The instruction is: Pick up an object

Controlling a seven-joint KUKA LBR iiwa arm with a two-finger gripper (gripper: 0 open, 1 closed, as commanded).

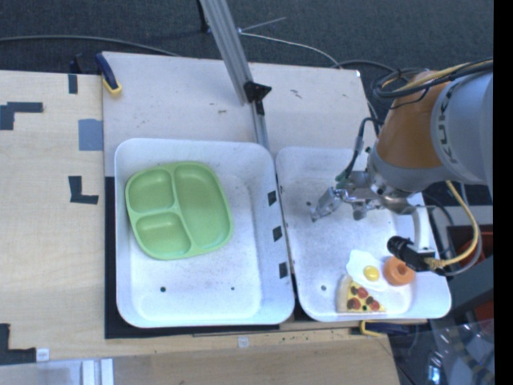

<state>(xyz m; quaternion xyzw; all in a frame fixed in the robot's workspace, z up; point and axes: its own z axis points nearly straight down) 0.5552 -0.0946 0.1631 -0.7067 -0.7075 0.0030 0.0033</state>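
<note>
Dark carpet surrounds a pale tabletop [48, 215] that carries two white bins side by side. Toward the near right corner of the right bin [321, 295] lie three small toys close together: a fried egg [367, 269], an orange ring [398, 272] just to its right, and a pizza slice [360, 297] just below the egg. None of them is lifted.

Up and to the left of them, over the middle of the same bin, the end effector [327, 205] hangs at the tip of the grey arm [449, 127], which comes in from the right with its orange band above the wrist. Whether it is released or clenched I cannot tell; the metal tip is too small and blurred, and no toy shows in it.

Beyond, the left bin [192, 303] holds a green divided plate [177, 209] in its far left part. A grey metal rail [228, 38] slants down from the top edge to the gap between the bins. A blue and yellow clamp [107, 74] sits at the far left corner of the board.
</note>
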